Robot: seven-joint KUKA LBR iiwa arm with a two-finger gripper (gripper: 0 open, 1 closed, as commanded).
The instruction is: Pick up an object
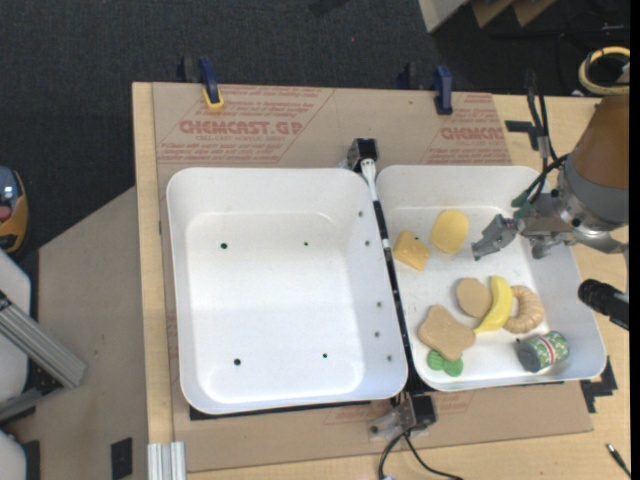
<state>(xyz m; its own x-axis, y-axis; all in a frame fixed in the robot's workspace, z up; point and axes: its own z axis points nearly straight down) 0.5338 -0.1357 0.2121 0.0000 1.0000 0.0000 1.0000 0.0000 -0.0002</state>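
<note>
**Gripper poised over cluttered right bin**

Nearest the camera, a green-and-white can (541, 351) is seen lying in the right bin (590, 320), beside a banana (497, 303), a toast slice (446, 331) and a round cookie (472, 297). Farther back, a lemon (450, 230) and a cheese wedge (410, 251) are found. The gripper (496, 238) is held just right of the lemon; its fingers appear spread, with nothing grasped

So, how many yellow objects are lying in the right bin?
3. A round lemon-like piece lies near the bin's middle, a cheese-like wedge sits to its left by the divider, and a banana rests lower down, among the tan pieces. Others may be hidden under the gripper.
</note>
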